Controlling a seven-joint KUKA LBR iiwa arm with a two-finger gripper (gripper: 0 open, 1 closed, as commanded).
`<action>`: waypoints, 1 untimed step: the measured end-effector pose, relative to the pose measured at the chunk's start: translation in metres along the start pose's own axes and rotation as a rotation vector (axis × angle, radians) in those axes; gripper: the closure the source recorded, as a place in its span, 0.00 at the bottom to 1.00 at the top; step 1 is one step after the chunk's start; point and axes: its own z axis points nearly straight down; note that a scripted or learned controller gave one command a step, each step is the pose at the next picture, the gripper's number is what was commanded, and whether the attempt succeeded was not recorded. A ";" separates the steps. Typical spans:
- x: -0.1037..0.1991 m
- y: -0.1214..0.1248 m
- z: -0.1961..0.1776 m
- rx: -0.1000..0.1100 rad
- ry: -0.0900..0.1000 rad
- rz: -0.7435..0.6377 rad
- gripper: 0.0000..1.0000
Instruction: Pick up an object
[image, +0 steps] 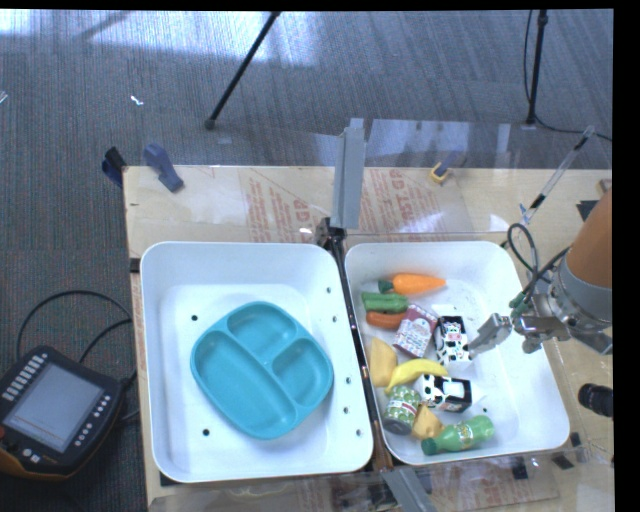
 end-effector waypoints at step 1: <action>0.010 0.058 0.118 -0.003 -0.001 -0.283 0.00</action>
